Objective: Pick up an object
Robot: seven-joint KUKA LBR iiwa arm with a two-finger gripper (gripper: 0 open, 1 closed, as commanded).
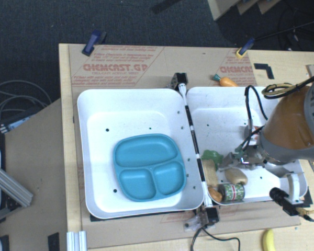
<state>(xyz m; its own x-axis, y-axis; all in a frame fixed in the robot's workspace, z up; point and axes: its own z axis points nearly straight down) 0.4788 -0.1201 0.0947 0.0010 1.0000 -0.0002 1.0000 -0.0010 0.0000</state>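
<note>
My gripper (234, 160) reaches in from the right and hangs low over the near left part of the right bin (220, 109). Right beside it lie a green object (211, 156), a tan rounded object (236, 177), a small green and red can (232, 192) on its side and an orange piece (215, 194) at the bin's near left corner. The fingertips sit just above the tan object, next to the green one. The arm's orange band (293, 122) covers the right side of this bin.
The left bin (94, 114) holds a blue divided plate (149, 166). A small carrot-like toy (226, 81) lies on the bench behind the right bin. A yellow object (268, 240) pokes in at the bench's near edge. Cables loop over the arm.
</note>
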